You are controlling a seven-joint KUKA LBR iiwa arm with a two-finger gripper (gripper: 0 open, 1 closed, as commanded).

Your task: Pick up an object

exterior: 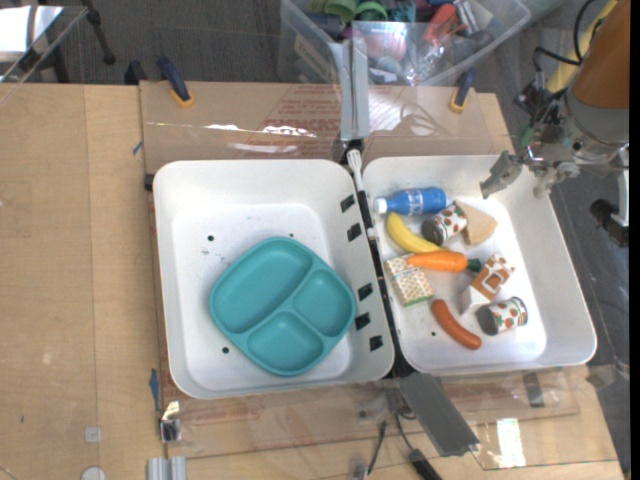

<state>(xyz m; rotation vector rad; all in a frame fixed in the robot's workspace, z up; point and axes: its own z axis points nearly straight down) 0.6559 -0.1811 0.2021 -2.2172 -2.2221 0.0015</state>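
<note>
Grey gripper (512,173) hangs over the right bin (565,268) rim, can't tell open or closed; blue bottle (412,202) sits to its left.

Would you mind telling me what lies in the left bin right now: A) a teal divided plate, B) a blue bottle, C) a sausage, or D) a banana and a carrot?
A: the teal divided plate sits alone in the left bin, while the toy foods and bottle lie in the right bin.
</note>
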